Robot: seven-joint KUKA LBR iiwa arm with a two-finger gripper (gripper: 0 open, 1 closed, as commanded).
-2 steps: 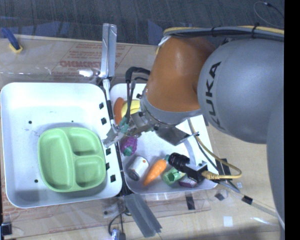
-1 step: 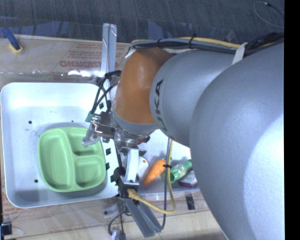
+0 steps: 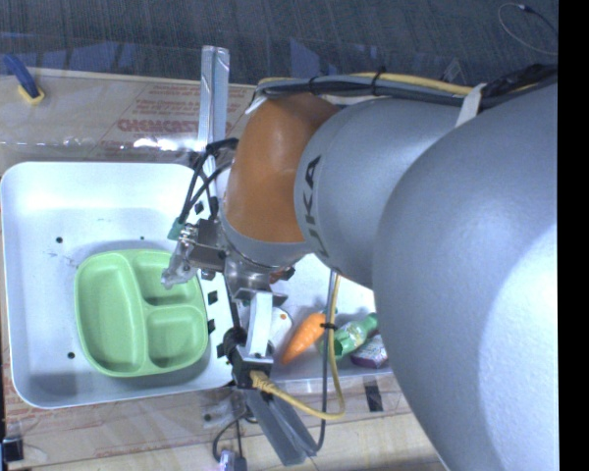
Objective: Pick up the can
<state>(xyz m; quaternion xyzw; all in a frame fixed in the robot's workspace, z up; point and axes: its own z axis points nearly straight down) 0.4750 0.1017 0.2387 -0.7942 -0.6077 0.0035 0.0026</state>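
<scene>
I see the arm (image 3: 393, 224) covering most of the right bin (image 3: 319, 386). Its gripper (image 3: 182, 263) hangs over the right edge of the green tray (image 3: 128, 317), which lies in the left bin (image 3: 39, 214). To the right of the tray lie a carrot (image 3: 299, 337) and a green bottle (image 3: 353, 334). I cannot make out the can.
</scene>
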